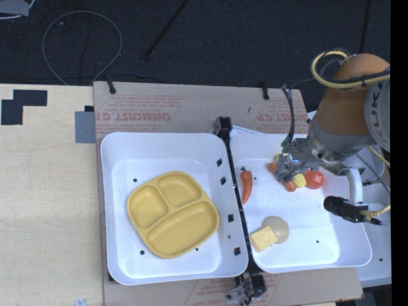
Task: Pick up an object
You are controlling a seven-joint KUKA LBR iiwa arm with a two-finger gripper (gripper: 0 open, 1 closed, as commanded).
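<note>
My gripper (290, 164) hangs low over the upper part of the right bin (319, 260), right above a small cluster of toy food: an orange piece (291, 184) and a red tomato-like piece (313, 180). The wrist hides how the gripper meets them. A red-orange chili pepper (246, 185) lies by the bin's left wall. Near the front a yellow cheese wedge (263, 238) leans against a beige round piece (277, 227).
The left bin (115, 171) holds a yellow divided plate (173, 213). A black divider bar (233, 196) runs between the bins. Cardboard lies under both bins, with a wooden bench top to the left.
</note>
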